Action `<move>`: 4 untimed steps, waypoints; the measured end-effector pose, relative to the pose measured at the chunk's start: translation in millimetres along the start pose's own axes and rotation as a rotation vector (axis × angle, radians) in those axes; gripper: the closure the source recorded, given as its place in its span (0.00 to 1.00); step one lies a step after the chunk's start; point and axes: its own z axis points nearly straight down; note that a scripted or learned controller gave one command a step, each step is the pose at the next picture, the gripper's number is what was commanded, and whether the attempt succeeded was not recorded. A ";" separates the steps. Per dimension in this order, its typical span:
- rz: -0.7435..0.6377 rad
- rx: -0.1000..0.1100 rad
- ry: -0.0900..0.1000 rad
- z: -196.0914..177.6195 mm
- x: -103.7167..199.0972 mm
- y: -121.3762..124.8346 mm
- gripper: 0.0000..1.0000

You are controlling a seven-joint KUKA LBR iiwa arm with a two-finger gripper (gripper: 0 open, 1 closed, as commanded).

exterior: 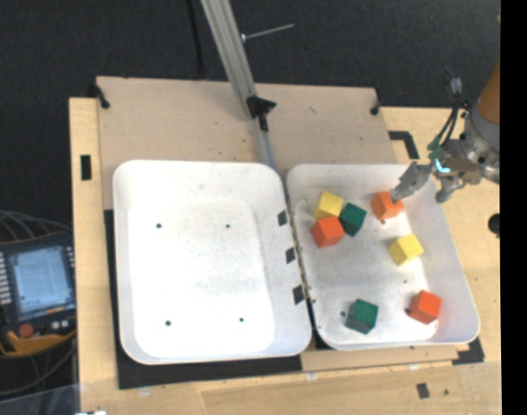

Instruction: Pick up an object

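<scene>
The KUKA arm's gripper [416, 180] hangs at the upper right of the right-hand bin [449, 258], one grey finger reaching down beside an orange cube [385, 205]; whether the jaws are apart or together cannot be told. The cube looks small, light and rigid, probably painted wood with slick faces, best taken squarely across two opposite flat sides. A yellow cube [330, 203] and a green cube [353, 218] sit near, to its left.

Glossy white plastic bins [202, 258], matt wooden bench [86, 232], painted blocks [328, 230]
</scene>
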 end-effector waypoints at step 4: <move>0.005 -0.001 -0.003 164.0 -11.3 5.4 0.00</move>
